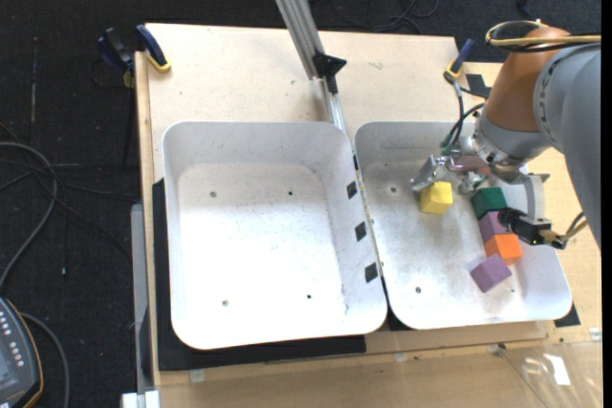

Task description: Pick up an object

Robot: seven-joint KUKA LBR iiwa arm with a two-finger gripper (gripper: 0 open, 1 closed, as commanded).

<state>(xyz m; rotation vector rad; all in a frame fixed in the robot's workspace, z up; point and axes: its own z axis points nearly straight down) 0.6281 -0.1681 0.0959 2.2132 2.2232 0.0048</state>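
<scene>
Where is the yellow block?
The yellow block sits in the right bin, near its middle, just below the gripper and left of the green block.

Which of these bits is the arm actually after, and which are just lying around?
Job: gripper, yellow block, green block, orange block, purple block, right bin.
Lying about: left bin, clamps, cables.

The grey KUKA arm (564,100) reaches in from the right, its orange band (516,91) just above the wrist. Below and left of that band hangs the metal two-finger gripper (442,175), pointing down and leftward.
</scene>
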